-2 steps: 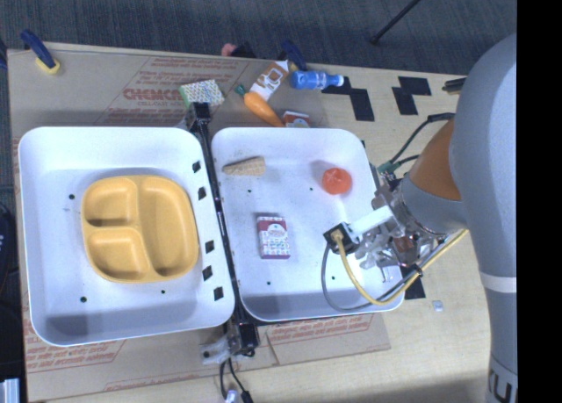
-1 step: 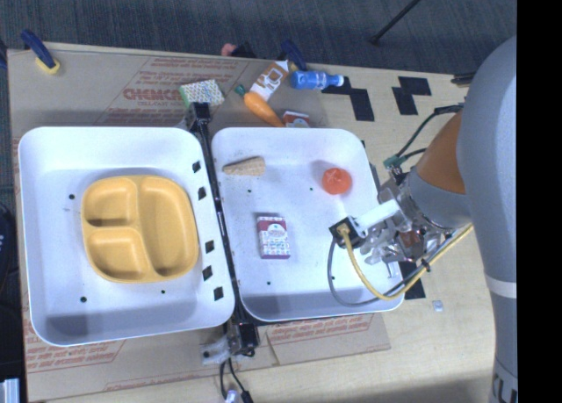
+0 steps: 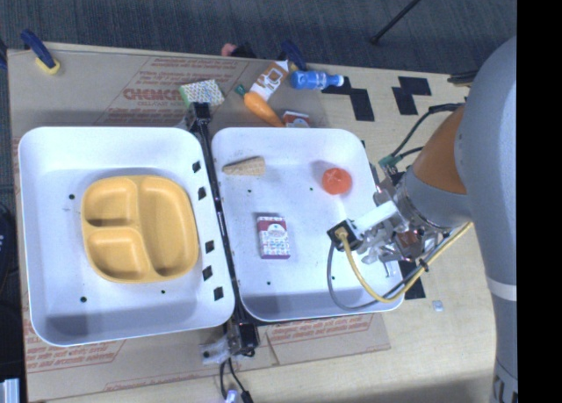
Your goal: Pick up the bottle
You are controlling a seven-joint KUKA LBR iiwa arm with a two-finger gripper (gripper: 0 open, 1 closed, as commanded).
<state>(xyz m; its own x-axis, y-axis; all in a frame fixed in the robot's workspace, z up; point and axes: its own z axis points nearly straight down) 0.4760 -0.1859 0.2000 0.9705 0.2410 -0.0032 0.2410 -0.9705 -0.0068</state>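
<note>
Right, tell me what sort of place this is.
Most likely a robotics lab bench set up for pick-and-place trials. Two shallow white bins sit side by side on taped-down cardboard, small mixed items such as a blue bottle lie about, and a cabled gripper reaches in over grey carpet.

**Plastic, Card and Painted Metal**

The two bins [image 3: 290, 142] look like smooth white plastic with a soft sheen; the yellow tray [image 3: 140, 226] is matt plastic; the blue bottle [image 3: 313, 81] looks like glossy plastic; under the bins lies printed brown cardboard [image 3: 132, 89] — flat and dull; the arm [image 3: 492, 155] has a smooth grey painted shell — faintly glossy.
</note>
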